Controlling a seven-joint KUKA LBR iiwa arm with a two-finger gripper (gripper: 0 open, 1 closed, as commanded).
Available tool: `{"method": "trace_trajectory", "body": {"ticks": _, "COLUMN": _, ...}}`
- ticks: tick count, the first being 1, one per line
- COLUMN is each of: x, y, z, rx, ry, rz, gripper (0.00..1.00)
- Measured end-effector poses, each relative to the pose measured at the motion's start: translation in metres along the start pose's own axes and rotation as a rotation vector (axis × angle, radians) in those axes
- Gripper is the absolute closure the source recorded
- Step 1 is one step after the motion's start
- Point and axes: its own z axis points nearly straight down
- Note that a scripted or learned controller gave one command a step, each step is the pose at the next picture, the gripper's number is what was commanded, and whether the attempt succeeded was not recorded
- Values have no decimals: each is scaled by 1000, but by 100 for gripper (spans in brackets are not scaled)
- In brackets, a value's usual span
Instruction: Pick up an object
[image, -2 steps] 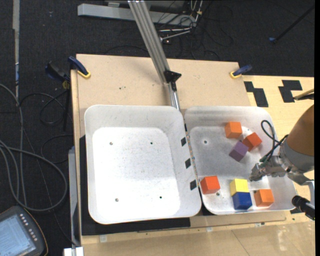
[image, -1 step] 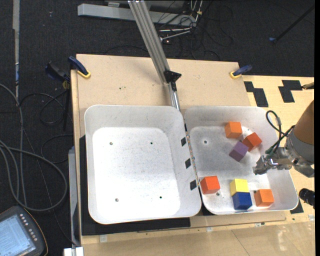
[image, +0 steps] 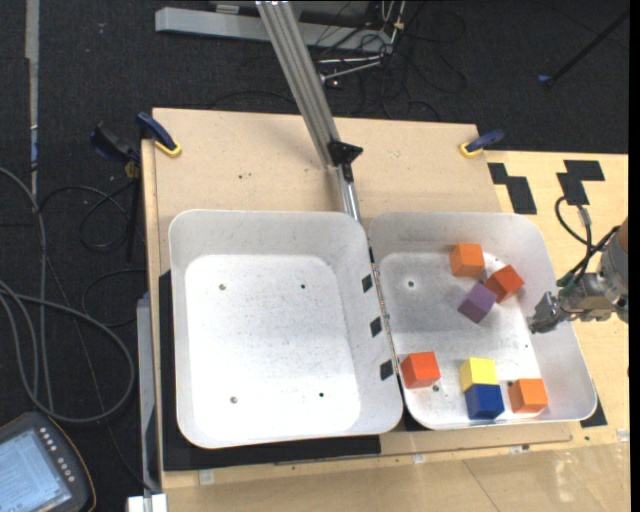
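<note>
- The tool shows at the right rim of the right shallow white plastic bin, low over the rim's edge; whether it is wide or narrow I cannot tell, and nothing is seen gripped in it; the grey arm enters from the right edge behind it.
- The right bin holds all the small blocks; an orange cube sits near the far side, with a red-orange cube just beside it to the right, a small white piece showing between them.
- A purple cube, tilted, lies just in front of those two, near the tool but apart from it.
- Along the near side: an orange cube by the bin's left wall; a yellow cube touching a blue cube in front of it; another orange cube just right of the blue one.
- The left shallow white plastic bin lies beside the right one, their inner rims touching.
- Both bins rest on the pale wooden tabletop; a grey metal pole slants across its far part.
</note>
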Motion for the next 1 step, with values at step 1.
{"method": "trace_trajectory", "body": {"ticks": 1, "x": 0, "y": 9, "z": -46, "rx": 1, "ry": 0, "rz": -1, "gripper": 100}}
